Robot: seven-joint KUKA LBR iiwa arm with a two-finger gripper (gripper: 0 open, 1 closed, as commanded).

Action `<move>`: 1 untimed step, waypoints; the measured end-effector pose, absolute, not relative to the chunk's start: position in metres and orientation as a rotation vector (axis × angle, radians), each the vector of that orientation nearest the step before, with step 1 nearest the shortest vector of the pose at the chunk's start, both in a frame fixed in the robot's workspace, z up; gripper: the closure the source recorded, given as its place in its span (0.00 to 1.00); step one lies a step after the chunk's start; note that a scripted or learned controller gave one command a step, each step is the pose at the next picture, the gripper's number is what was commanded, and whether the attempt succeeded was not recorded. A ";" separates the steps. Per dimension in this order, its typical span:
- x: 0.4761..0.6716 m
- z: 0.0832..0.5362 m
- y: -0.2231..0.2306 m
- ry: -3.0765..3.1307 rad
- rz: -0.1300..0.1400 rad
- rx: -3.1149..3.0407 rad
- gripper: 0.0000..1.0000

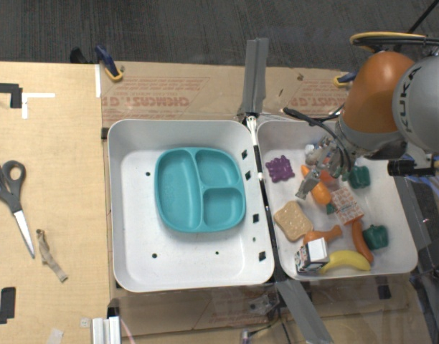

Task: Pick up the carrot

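Note:
The carrot [360, 239], a long orange taper, lies in the right bin [399, 213] near its front right, between a green pepper [376, 236] and a banana [346, 262]. My gripper [314, 179] hangs over the middle of the same bin, up and to the left of the carrot and apart from it. Its tip is down among small objects, right beside a short orange piece [322, 193]. The wrist hides what lies directly beneath it.
Around the gripper the right bin holds purple grapes [280, 168], a bread slice [293, 220], a printed packet [346, 205], a green toy [359, 176], a curved orange piece [324, 233] and a white box [315, 253]. The left bin [126, 213] bears a teal divided plate [201, 189].

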State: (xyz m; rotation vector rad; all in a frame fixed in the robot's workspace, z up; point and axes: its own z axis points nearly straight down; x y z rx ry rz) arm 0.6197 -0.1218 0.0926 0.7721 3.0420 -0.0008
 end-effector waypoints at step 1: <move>0.579 0.092 -0.098 3.020 0.000 0.861 0.00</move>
